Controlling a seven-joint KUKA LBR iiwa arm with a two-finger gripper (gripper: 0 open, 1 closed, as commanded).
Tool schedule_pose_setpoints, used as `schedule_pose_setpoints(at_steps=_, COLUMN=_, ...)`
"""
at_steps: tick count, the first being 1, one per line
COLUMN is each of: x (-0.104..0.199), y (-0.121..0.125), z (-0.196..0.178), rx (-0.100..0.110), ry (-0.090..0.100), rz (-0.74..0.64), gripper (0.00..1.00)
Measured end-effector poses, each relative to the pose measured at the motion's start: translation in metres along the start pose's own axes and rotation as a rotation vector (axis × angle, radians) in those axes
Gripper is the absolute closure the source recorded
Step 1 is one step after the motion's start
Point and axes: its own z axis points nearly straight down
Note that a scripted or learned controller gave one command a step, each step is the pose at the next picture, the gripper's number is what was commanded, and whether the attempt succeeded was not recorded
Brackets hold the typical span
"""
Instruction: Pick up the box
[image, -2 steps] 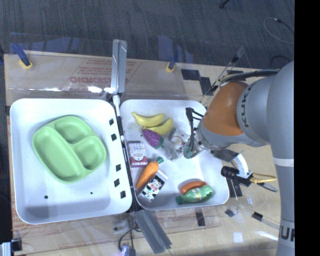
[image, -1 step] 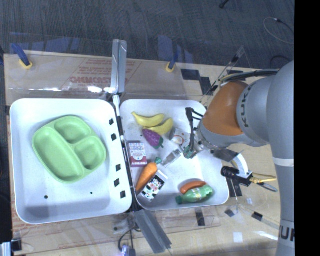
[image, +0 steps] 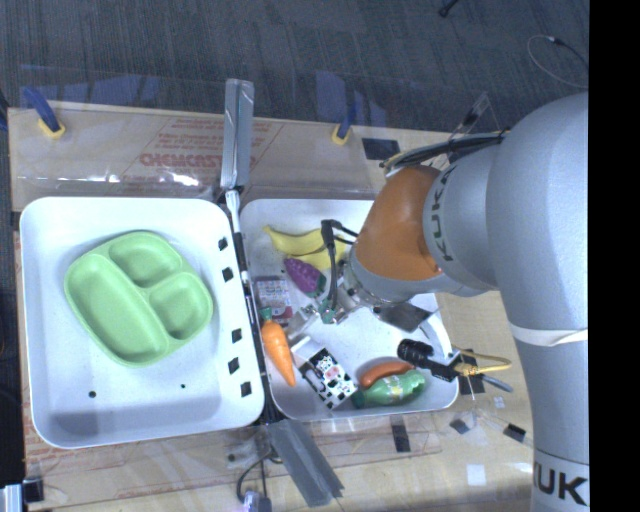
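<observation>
1. One small black-and-white patterned cardboard box (image: 328, 377) lies tilted near the front wall of the right-hand shallow white bin (image: 340, 413), free of the claw.
2. Just right of it lie a green plastic vegetable (image: 398, 392) and, touching its far side, an orange-red oblong one (image: 383, 372).
3. Left of the box, an orange plastic carrot (image: 277, 350) lies along the bin's left wall.
4. Farther back, the grey two-finger gripper (image: 330, 308) hangs low over the middle of this bin, apart from the box; whether it is open or closed, or grips anything, I cannot tell.
5. A purple plastic eggplant (image: 303, 273) lies just beyond the gripper.
6. A yellow plastic banana (image: 290, 240) lies near the far wall.
7. The left-hand white bin (image: 60, 400) bears a pale green three-part plate (image: 140, 295).
</observation>
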Motion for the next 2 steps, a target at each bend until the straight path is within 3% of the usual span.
schedule_pose_setpoints(at_steps=1, x=0.0, y=0.0, z=0.0, rx=0.0, ry=0.0, rz=0.001, gripper=0.0)
schedule_pose_setpoints(at_steps=2, x=-0.026, y=0.054, z=0.003, rx=0.003, ry=0.012, rz=0.248, gripper=0.0)
